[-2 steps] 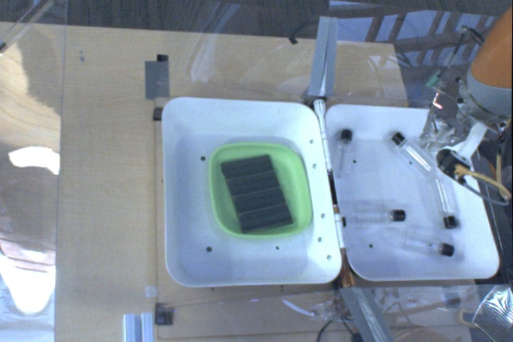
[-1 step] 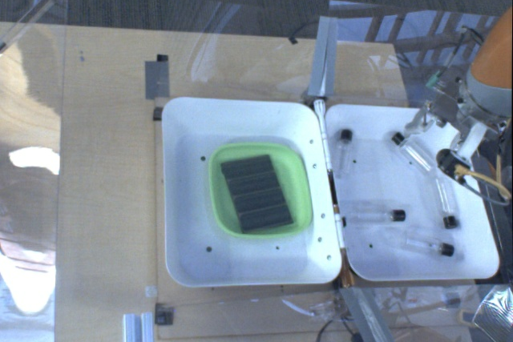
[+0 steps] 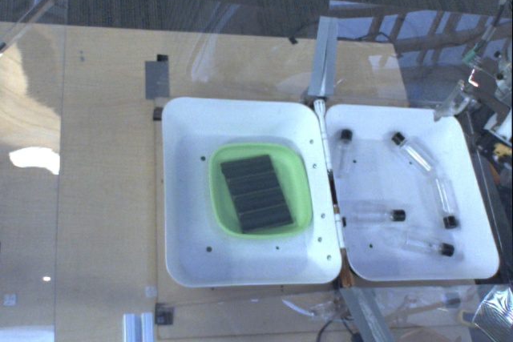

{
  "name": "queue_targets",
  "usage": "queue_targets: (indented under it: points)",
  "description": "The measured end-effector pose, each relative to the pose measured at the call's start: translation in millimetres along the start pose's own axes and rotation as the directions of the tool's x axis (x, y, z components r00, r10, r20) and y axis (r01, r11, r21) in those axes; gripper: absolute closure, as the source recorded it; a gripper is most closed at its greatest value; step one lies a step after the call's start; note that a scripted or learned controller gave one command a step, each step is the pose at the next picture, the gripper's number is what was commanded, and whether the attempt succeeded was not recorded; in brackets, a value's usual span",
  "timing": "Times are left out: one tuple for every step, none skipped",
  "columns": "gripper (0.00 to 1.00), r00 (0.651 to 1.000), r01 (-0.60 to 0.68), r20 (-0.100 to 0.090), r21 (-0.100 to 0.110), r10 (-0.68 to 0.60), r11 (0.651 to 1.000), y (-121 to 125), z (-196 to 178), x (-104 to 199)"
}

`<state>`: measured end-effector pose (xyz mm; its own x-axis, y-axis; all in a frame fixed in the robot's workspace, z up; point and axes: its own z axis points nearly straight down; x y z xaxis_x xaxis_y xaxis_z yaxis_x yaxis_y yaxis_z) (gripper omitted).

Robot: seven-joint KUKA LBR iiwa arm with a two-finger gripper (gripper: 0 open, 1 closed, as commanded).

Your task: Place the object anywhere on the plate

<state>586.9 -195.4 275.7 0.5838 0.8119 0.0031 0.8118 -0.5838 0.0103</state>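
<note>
A green square plate (image 3: 219,200) lies in the middle of the left white bin (image 3: 178,172). On it rests a dark grey ribbed block (image 3: 256,194), lying flat and slightly turned, well inside the plate's rim. In the right white bin (image 3: 473,252) lie several clear vials with black caps: one near the back left (image 3: 345,146), one at the back middle (image 3: 410,153), one at the right (image 3: 443,200), one in the middle (image 3: 378,214) and one near the front (image 3: 422,245). All of them lie loose on the bin floor.
A grey metal post (image 3: 325,60) stands behind the seam between the bins. Cables and machine parts (image 3: 493,96) crowd the right edge of the bench. Bare wooden benchtop (image 3: 88,172) stretches left of the bins.
</note>
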Motion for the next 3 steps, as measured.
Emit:
queue_targets:
  points:
    - [0.0, 1.0, 0.004, 0.0, -0.003, -0.004, 1.0, -38, -127, -19]
    - [0.0, 0.999, -0.046, 0.0, -0.004, 0.046, 0.999, -65, -162, -50]
    - [0.0, 0.987, -0.159, 0.002, -0.002, 0.159, 0.987, -76, -161, -59]
